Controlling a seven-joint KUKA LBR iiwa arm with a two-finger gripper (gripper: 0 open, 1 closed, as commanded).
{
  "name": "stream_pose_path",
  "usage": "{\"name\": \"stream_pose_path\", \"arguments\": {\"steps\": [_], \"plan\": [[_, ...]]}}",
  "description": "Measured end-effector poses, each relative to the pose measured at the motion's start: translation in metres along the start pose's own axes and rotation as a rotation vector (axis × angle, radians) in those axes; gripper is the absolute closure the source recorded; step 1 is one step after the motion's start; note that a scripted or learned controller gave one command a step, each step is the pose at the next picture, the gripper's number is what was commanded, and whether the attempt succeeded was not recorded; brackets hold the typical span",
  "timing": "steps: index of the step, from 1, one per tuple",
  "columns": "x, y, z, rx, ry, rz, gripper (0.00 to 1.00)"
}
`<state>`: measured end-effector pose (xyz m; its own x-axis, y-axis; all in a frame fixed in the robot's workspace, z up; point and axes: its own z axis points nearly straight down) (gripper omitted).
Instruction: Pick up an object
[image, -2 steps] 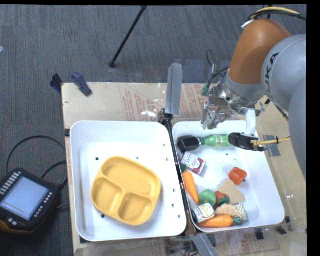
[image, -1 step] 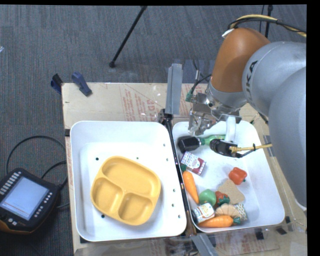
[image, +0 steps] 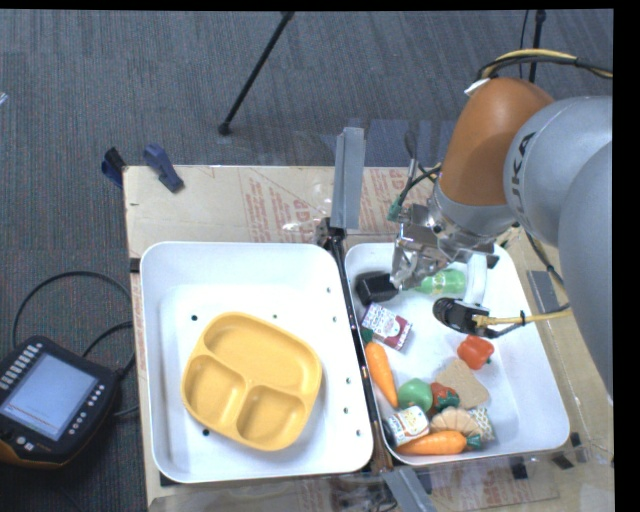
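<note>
My gripper (image: 412, 270) hangs low over the back of the right bin (image: 535, 385), under the orange band of the arm. A black block (image: 375, 287) lies just to its left. A green item (image: 445, 282) lies just to its right, partly hidden by the gripper body. Nearer the front lie a red and white carton (image: 386, 327), a carrot (image: 380, 372), a green vegetable (image: 415, 395), a red pepper (image: 476, 350), a slice of toast (image: 462, 382), a second carrot (image: 436, 443) and a small box (image: 405, 425). I see nothing lifted off the bin floor.
The left bin (image: 160, 290) holds a yellow compartment plate (image: 252, 380). A grey post (image: 348, 190) stands at the back between the bins. A black cylinder with a cable (image: 455, 314) hangs off the wrist over the right bin. A teach pendant (image: 45, 390) lies on the floor at left.
</note>
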<state>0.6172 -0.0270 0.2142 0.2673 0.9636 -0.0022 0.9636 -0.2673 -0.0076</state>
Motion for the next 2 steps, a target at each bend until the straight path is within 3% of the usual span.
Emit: {"name": "stream_pose_path", "arguments": {"steps": [1,2], "plan": [[0.031,0.019,-0.052,-0.005,0.001,-0.105,1.00],[0.069,0.007,-0.018,0.003,-0.001,-0.101,1.00]]}}
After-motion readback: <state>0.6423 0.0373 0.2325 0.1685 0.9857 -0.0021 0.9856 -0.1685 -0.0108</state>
